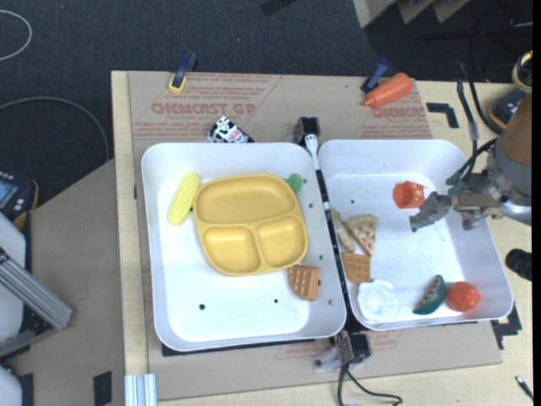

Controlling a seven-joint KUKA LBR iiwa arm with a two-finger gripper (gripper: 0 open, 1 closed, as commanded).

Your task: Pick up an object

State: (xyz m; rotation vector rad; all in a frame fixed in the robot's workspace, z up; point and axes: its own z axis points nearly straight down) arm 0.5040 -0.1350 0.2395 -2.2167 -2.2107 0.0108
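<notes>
Dark carpet surrounds the tabletop (254, 96), where in the right bin (482, 252) the tool (425, 216) hangs with nothing visibly in it, its spread impossible to judge, and the small red object (409, 194) lies just beside it, toward the bin's far-left.

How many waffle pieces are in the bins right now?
2. One waffle piece lies in the left bin, just below the yellow tray. The other waffle piece lies in the right bin near the divider. None looks hidden.
</notes>
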